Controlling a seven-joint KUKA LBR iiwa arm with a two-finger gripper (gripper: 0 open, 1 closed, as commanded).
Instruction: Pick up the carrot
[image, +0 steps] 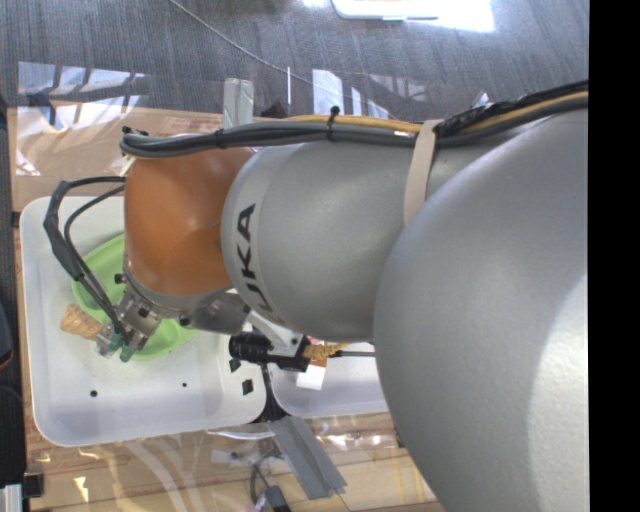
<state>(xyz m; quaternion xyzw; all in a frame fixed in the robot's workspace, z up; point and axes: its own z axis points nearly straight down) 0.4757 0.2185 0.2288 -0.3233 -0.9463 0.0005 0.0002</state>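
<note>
The grey arm with its orange band (175, 225) fills most of the view and reaches into the left white bin (60, 400). My gripper (118, 340) hangs low over the edge of a green plate (105, 265) in that bin. A small tan-orange piece (75, 321), possibly the carrot, lies just left of the gripper on the bin floor. The arm hides most of the plate and whatever lies beyond it.
A sliver of the right bin (330, 400) shows under the arm, with a small orange-brown item (322, 351) at its rim. Black cables (70, 240) loop over the left bin. The wooden bench (150, 460) shows along the front.
</note>
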